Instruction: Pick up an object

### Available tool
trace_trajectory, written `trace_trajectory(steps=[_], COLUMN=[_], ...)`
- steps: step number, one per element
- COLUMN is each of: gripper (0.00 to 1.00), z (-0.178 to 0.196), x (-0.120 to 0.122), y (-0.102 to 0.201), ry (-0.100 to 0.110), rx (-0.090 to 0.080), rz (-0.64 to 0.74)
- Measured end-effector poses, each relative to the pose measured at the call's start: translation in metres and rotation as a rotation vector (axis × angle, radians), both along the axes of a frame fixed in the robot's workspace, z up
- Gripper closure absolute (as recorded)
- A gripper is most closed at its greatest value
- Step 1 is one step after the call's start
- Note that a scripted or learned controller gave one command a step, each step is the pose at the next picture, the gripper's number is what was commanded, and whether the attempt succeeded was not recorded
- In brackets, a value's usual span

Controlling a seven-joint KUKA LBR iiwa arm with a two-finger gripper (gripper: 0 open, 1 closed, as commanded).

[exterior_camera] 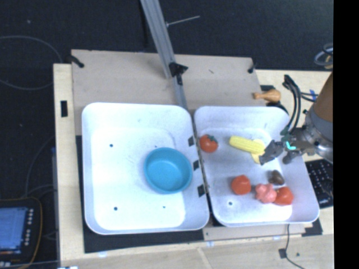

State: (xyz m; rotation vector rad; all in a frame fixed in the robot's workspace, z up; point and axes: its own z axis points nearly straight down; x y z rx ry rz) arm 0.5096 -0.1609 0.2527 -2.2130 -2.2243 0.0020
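In the right bin (224,119) lie a yellow corn cob (245,144), a red tomato with a green stem (208,143), a round red fruit (241,185), a pink lumpy piece (266,193), another red piece (284,195) and a small brown item (276,177). My gripper (278,153) hangs over the right side of this bin, just right of the corn's end and above the brown item. Its fingers look spread, with nothing between them.
The left bin (106,128) holds a blue bowl (167,170). A grey metal pole (160,35) slants up from between the bins. A small tan object (268,96) lies on the bench behind the right bin. A keyboard (320,178) sits at the right edge.
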Motion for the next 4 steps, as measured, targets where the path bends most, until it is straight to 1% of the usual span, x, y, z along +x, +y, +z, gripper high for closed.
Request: trace_trajectory(steps=[1,2,3,4], gripper=[0.00,0.00,0.00,0.00], z=[0.002,-0.044,-0.091,-0.155], x=[0.001,0.005,0.008,0.011], y=[0.000,0.005,-0.004,-0.007], ry=[-0.005,0.002,0.001,-0.006], rx=[-0.001,-0.003,-0.004,-0.007], rz=[0.000,-0.005,-0.005,-0.007])
